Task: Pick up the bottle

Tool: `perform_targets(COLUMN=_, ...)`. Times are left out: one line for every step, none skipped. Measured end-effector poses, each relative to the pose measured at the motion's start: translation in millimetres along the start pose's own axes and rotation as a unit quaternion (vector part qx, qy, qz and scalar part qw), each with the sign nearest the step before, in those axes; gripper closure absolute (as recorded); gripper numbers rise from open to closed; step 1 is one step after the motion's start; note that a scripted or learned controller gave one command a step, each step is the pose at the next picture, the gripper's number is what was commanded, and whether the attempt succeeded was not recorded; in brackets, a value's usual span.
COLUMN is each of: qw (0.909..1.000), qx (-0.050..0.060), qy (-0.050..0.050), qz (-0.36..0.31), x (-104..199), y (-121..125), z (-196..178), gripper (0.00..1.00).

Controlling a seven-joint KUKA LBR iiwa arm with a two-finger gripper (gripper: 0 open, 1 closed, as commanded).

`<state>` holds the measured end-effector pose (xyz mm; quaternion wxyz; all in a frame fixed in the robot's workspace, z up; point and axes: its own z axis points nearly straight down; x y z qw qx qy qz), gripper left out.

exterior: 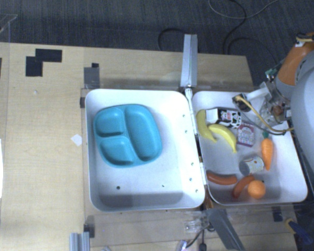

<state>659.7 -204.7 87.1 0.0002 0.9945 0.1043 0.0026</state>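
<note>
- The surface (pixel 36 156) is light wood and carries both bins.
- The left bin (pixel 146 192) lies well to the left of the gripper and holds a blue divided plate (pixel 128 135).
- The right bin (pixel 293 182) lies under the gripper.
- The grey arm (pixel 311 95) enters from the right.
- The gripper (pixel 272 110) hangs over the far right part of the right bin. I cannot tell if it is apart or together, and nothing is seen in it.
- A banana (pixel 222 135) lies to the left of the gripper.
- I cannot identify the bottle with certainty. It may be the white-and-black container (pixel 226 116), which lies left of the gripper, apart from it and touching the banana.
- A carrot (pixel 267 153) lies just in front of the gripper.
- An orange (pixel 256 190) lies further in front, at the near wall.
</note>
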Motion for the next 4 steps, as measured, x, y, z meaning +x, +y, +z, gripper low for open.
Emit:
perform_targets(qw=1.0, qx=-0.001, qy=0.0, qz=-0.003, x=3.3, y=-0.6, z=-0.1, gripper=1.0)
perform_targets(qw=1.0, qx=-0.001, qy=0.0, qz=-0.003, x=4.6, y=-0.7, z=-0.2, gripper=1.0)
perform_targets(qw=1.0, qx=-0.001, qy=0.0, qz=-0.01, x=6.6, y=-0.5, z=-0.6, gripper=1.0)
perform_targets(qw=1.0, qx=-0.001, qy=-0.001, qz=-0.002, x=4.5, y=-0.7, z=0.5, gripper=1.0)
